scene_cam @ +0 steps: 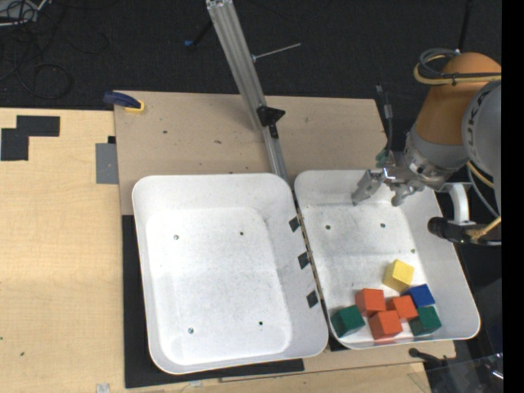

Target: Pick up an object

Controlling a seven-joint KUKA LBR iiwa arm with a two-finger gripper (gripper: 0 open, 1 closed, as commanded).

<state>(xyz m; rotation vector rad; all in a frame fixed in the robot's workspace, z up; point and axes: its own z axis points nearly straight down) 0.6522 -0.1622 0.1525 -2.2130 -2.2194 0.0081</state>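
Note:
Several small blocks lie clustered in the near right corner of the right bin (pixel 352 236): a yellow block (pixel 400 273), a blue block (pixel 422 295), orange blocks (pixel 371 300) (pixel 386 323) (pixel 404 306) and green blocks (pixel 348 319) (pixel 426 322). My gripper (pixel 381 191) hangs over the far part of the right bin, well away from the blocks. Its fingers are spread apart with nothing between them.
The left bin (pixel 213 268) sits beside the right one, with black clips (pixel 303 259) along the shared edge. A metal rail (pixel 246 72) slants up from between the bins. The grey and orange arm (pixel 450 113) comes in at the right.

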